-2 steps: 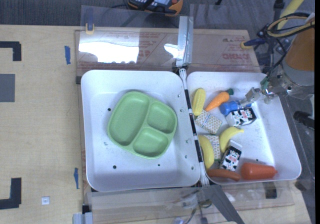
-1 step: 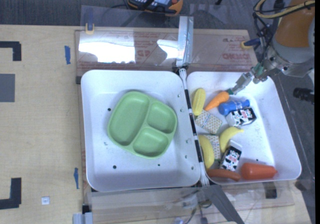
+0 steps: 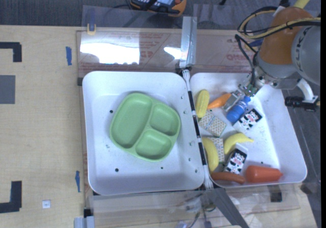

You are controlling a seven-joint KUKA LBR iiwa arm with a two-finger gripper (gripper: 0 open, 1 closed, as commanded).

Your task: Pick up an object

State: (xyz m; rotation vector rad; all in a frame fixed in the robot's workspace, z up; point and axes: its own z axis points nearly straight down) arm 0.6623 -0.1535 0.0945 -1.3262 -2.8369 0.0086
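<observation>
Green plate (image 3: 145, 126): three compartments, alone in the left bin (image 3: 97, 171); bare white floor on every side of it.
Right bin (image 3: 293, 140): crowded; free floor mainly along the right wall.
Hand (image 3: 238, 103): lowered over the right bin's upper middle, just above a blue object (image 3: 237, 112); whether it is spread or pressed together cannot be told.
Blue object: near the orange carrot (image 3: 219, 102) and yellow corn (image 3: 202, 103); contact with the hand unclear.
Bananas (image 3: 235, 141): mid-bin, beside patterned cards.
Red-orange piece (image 3: 263, 173): at the near rim.
Arm (image 3: 293, 51): cut off at the right edge.
</observation>
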